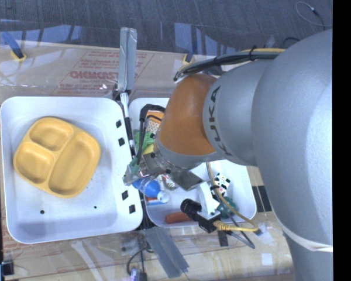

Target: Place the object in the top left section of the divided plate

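Note:
A yellow divided plate point(57, 155) lies in the left white bin point(99, 215), with nothing in its three sections. My gripper point(139, 171) is low over the left side of the right bin point(245, 206), close to the wall between the two bins. Just below it lies a blue and white object point(151, 189). The big grey and orange arm hides most of the right bin and the gripper's upper part.
In the right bin a red sausage-like item point(176, 218) lies at the near edge. A green item point(145, 139) and an orange packet point(154, 122) sit towards the far side, and a small black and white thing point(222, 183) lies to the right.

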`<state>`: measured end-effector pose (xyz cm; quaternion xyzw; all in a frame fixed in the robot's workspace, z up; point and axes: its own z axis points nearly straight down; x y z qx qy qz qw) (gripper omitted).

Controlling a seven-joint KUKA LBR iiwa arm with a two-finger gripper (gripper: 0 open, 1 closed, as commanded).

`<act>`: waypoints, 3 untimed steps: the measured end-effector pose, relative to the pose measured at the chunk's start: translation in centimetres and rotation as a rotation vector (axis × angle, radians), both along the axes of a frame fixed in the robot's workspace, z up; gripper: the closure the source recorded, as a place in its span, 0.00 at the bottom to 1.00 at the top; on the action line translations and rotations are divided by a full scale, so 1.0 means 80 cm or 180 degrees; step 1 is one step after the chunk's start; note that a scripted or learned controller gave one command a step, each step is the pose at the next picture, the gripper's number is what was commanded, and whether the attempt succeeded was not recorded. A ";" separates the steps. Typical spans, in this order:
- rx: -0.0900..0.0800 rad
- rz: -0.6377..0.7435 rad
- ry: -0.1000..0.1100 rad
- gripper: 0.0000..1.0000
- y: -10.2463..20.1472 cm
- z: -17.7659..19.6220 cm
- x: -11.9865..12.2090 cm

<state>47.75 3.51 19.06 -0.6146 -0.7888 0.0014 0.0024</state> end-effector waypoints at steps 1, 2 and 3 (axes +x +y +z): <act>-0.0001 0.0237 -0.0003 1.00 0.085 0.029 -0.003; -0.0002 0.0795 -0.0009 1.00 0.184 0.032 -0.003; -0.0002 0.0794 -0.0009 0.00 0.184 0.032 -0.003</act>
